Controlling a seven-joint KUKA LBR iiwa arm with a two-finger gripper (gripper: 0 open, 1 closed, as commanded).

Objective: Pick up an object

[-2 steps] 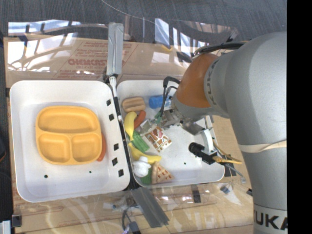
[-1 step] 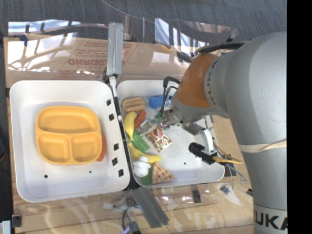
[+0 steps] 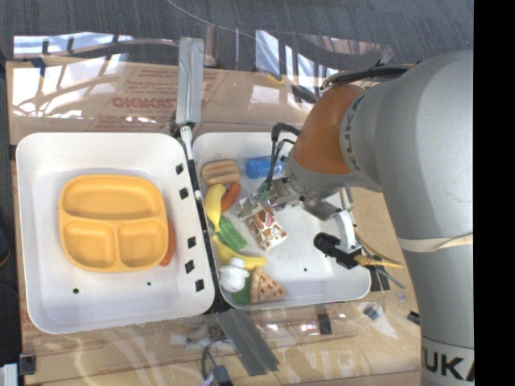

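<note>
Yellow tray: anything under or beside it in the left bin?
An orange carrot-like piece pokes out along the yellow tray's right edge. Whether it runs under the tray, or what else lies beneath, is covered.

Two white bins (image 3: 48,296); a yellow-orange divided tray (image 3: 113,221); a yellow banana (image 3: 214,205); a blue piece (image 3: 258,167); a red-and-white patterned carton (image 3: 266,227); a grey arm (image 3: 426,183) with an orange band (image 3: 326,131).

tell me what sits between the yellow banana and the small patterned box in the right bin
In the camera view, a green toy vegetable lies between the yellow plastic banana and the red-and-white patterned box, with an orange carrot just above it.
</note>
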